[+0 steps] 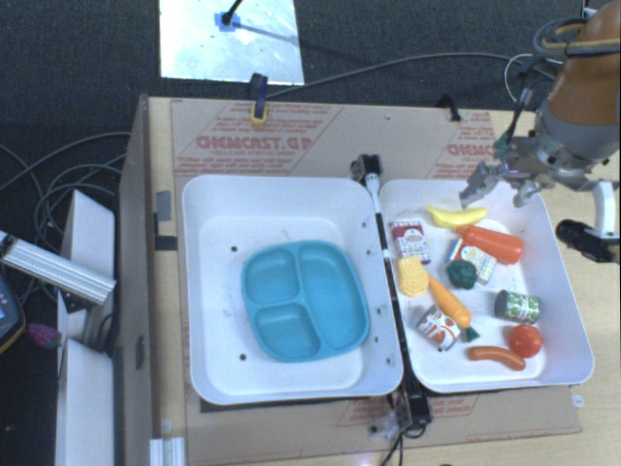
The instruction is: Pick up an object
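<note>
Yellow banana (456, 217) is lying just below the end effector (500, 186), which is hovering, apparently spread and empty; picking remains undone.

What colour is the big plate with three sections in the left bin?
Light blue plate, seen best in the camera view.

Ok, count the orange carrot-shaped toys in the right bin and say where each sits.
2. One carrot lies near the bin's far side, just below the banana. The other carrot lies mid-bin, beside the corn. None seems hidden.
</note>
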You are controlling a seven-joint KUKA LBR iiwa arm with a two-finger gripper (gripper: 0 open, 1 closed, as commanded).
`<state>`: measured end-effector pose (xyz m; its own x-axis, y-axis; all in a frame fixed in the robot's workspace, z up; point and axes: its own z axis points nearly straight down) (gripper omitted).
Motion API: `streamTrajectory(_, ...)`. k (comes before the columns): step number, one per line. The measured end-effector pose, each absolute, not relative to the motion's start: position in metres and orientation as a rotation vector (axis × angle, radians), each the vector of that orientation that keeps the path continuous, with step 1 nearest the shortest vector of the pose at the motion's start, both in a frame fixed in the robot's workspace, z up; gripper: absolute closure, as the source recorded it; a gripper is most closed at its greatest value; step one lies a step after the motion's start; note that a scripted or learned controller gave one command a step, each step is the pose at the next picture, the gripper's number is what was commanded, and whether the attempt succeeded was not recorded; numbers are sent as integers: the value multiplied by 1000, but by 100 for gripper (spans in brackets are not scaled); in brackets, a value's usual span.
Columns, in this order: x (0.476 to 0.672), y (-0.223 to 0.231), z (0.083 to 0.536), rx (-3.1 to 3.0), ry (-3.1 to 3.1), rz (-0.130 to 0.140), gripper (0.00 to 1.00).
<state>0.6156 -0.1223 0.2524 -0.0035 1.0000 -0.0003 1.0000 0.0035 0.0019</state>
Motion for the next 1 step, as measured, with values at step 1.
streamTrajectory(1, 598, -139, 168, 2221, 2223, -2, 0)
